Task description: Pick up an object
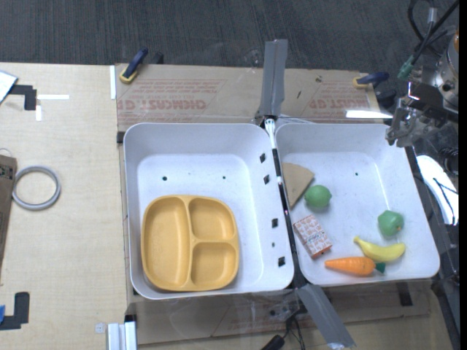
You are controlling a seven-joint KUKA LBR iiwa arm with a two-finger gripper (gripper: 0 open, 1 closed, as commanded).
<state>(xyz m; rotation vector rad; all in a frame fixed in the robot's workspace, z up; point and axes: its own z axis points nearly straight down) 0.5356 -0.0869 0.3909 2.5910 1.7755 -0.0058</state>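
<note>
Pale wooden surface (66, 122) is carrying 2 shallow white plastic bins. Left bin (139, 166) is holding a yellow divided plate (191, 242). Right bin (357, 159) is holding 2 green balls, a yellow banana (381, 250), an orange carrot (350, 266), a tan wedge and a patterned carton. Metal tool (406, 126) is hovering at the right bin's far right corner; its opening is unclear.

The arm reached in from the upper right, its gripper (406, 128) hanging low and tangled in cables, details unclear.
</note>
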